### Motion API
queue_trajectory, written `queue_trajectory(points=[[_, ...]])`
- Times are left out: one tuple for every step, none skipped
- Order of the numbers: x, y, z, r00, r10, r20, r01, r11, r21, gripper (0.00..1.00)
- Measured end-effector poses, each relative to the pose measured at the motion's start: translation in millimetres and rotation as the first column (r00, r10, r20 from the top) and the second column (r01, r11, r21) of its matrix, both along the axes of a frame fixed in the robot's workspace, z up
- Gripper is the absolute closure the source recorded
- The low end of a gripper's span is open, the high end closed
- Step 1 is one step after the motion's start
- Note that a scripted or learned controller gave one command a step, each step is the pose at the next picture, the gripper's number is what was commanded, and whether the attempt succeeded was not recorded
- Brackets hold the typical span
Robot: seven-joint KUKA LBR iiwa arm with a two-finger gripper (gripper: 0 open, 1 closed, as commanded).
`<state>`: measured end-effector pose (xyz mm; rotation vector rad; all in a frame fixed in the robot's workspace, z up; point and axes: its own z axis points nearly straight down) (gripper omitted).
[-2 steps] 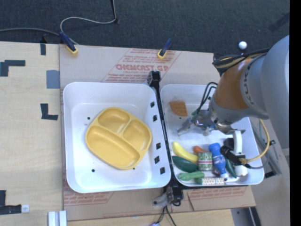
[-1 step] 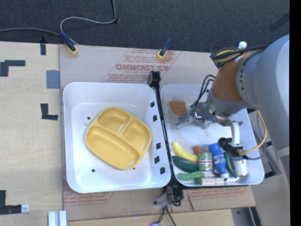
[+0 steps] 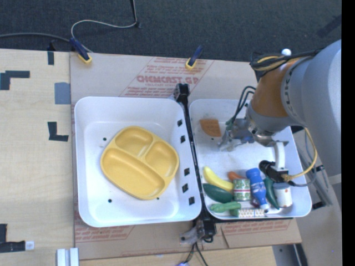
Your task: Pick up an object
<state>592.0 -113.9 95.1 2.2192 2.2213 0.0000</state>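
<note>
The grey arm with the orange band (image 3: 277,93) reaches in from the right, and its tool (image 3: 230,140) hangs low over the upper part of the right shallow white bin (image 3: 294,209). I cannot tell if the tool is apart or together; its tips are too small and blurred. Just beside it on the left lies a flat brown piece like a cookie (image 3: 210,127), near the bin's top-left corner and apart from the other things.

The rest is crowded along the bottom edge of this bin: a yellow banana (image 3: 217,178), a dark green pepper shape (image 3: 217,193), a smaller green vegetable (image 3: 224,207), a small can with a green label (image 3: 242,189), a blue bottle (image 3: 255,186) and a white cup with a red band (image 3: 283,195). The label on the can is not readable. The middle floor of the bin is open.

The left white bin (image 3: 89,159) carries a yellow divided plastic plate (image 3: 140,162) in its centre, with free floor all around.

Under the bins lies a cardboard sheet (image 3: 111,76) on the desk (image 3: 28,148), printed in red "CHEMCAST GP".
</note>
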Motion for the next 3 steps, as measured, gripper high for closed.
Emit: queue_trajectory(points=[[-59.9, 37.0, 89.5, 1.0, 0.001, -0.001, -0.001, 1.0, 0.002, 1.0], [-60.4, 36.8, 88.8, 1.0, 0.0, -0.003, 0.0, 1.0, 0.002, 0.0], [-13.5, -10.8, -5.2, 1.0, -0.001, -0.003, 0.001, 1.0, 0.0, 0.0]])
